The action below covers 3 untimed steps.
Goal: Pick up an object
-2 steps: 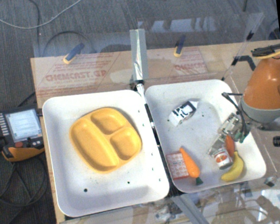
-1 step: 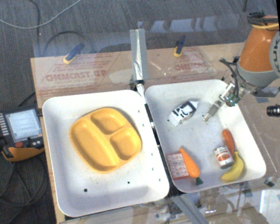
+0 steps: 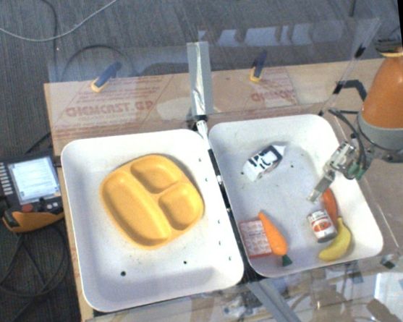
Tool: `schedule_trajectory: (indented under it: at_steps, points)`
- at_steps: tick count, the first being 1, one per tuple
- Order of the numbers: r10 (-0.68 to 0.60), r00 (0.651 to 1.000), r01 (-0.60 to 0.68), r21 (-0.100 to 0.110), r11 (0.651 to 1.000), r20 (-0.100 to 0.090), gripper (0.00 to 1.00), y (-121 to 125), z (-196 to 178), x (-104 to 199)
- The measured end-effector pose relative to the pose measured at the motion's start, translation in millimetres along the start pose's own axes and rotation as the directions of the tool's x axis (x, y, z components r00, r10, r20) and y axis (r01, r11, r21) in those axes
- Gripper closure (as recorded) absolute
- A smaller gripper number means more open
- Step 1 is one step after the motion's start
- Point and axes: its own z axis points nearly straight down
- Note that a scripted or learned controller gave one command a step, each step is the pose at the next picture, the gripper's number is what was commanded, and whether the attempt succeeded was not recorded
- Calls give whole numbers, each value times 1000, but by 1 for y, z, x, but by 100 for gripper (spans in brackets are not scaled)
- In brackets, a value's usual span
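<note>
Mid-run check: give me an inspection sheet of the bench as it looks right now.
Surface: two white bins, left bin, right bin.
Job's things: right bin holds a carrot, banana, small can, black-and-white carton, pink packet.
Clutter: yellow divided tray in left bin.
Gripper: gripper low over right bin's right side, above the can; grasp not confirmed.
Cables: cables on the floor, left.
Surroundings: handheld pendant left of bench.
</note>
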Motion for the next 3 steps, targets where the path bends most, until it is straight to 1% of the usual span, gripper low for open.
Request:
schedule_trajectory:
  at_steps: [1, 2, 3]
  points:
    - [-47, 999, 47, 0, 999, 1, 0, -8, -7, 8]
    - [-44, 999, 44, -13, 999, 3, 0, -21, 52, 31]
    - [-43, 999, 43, -12, 999, 4, 100, -21, 46, 29]
